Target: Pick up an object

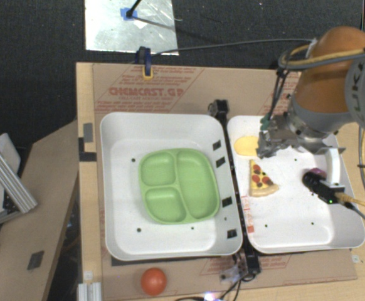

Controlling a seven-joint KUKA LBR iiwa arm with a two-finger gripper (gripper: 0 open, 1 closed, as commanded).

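Observation:
A toy pizza slice (261, 180) lies in the right white bin (295, 234), near its left wall. A flat yellow piece (245, 145) rests just behind it, partly covered by my gripper. My gripper (268, 148) hangs low over the right bin's back left part, right beside the yellow piece and just above the pizza slice. A small purple object (318, 172) peeks out by the arm's black attachment (319, 186).
The left white bin (116, 231) holds a green divided plate (177, 185). A red-orange ball (153, 280) sits on the cardboard in front of the left bin. Black clips line the divider between the bins. Cables run behind the arm.

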